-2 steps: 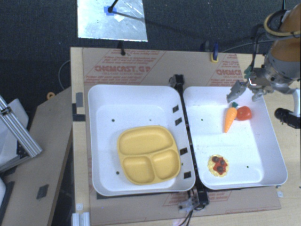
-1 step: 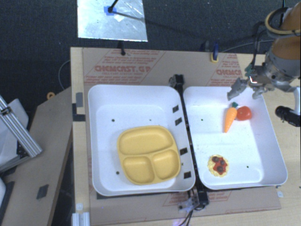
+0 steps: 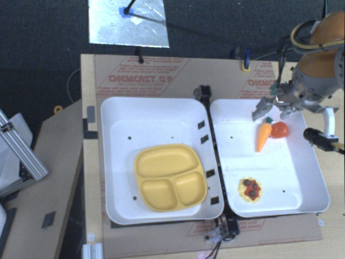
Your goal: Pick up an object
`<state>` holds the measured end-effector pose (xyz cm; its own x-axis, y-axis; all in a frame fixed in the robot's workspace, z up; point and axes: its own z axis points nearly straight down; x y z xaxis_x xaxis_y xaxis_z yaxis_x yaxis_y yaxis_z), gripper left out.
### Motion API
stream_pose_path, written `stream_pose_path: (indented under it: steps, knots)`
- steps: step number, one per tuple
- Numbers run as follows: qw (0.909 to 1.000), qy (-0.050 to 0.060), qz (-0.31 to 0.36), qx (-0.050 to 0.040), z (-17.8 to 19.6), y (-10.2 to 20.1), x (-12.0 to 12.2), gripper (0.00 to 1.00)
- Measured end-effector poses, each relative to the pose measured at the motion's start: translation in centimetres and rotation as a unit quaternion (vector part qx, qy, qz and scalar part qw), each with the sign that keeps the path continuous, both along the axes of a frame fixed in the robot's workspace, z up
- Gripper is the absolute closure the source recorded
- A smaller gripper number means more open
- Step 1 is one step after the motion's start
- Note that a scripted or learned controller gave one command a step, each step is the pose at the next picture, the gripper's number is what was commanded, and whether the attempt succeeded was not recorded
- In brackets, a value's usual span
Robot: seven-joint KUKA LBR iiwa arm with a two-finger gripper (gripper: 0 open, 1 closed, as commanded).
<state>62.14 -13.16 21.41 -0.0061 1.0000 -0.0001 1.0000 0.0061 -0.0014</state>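
- The end effector (image 3: pixel 276 108) hung over the far part of the right bin (image 3: pixel 237 144), with the arm (image 3: pixel 319 58) reaching in from the right side of the camera view.
- Its fingers appeared spread apart, one grey finger (image 3: pixel 262 108) angled toward the left and the other near the red object; nothing lay between them.
- The carrot (image 3: pixel 263 136) lay in the right bin just below the end effector, its green top toward the far side and its tip pointing nearer the camera.
- A red tomato-like piece (image 3: pixel 278 129) rested touching or just beside the carrot's upper right (the contact could not be settled from this angle).
- A small round pizza toy (image 3: pixel 250 189) sat near the front of the same bin, well apart from the other two.
- The left bin (image 3: pixel 124 123) held a yellow divided plate (image 3: pixel 170 176).
- Judgement: the step in hand was the approach to a grasp, with the carrot or the red piece the likely target.
- To do it well, the fingers ought to straddle the carrot across its narrow width, not along its length, and descend centred on its thick upper half.
- Risk noted: the neighbouring red piece could block one finger or be nudged, so a slight offset toward the carrot's free left side seemed advisable.
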Motion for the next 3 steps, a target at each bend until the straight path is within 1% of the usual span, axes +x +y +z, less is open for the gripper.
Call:
stream_pose_path:
  steps: [1,2,3]
  knots:
    - [1.0000,0.001,-0.002,0.0002,-6.3,0.1,-0.2,0.00]
    - [1.0000,-0.001,0.000,0.0001,-11.0,0.6,0.7,0.00]
    - [1.0000,-0.003,0.000,-0.0008,-9.6,0.5,0.8,1.00]
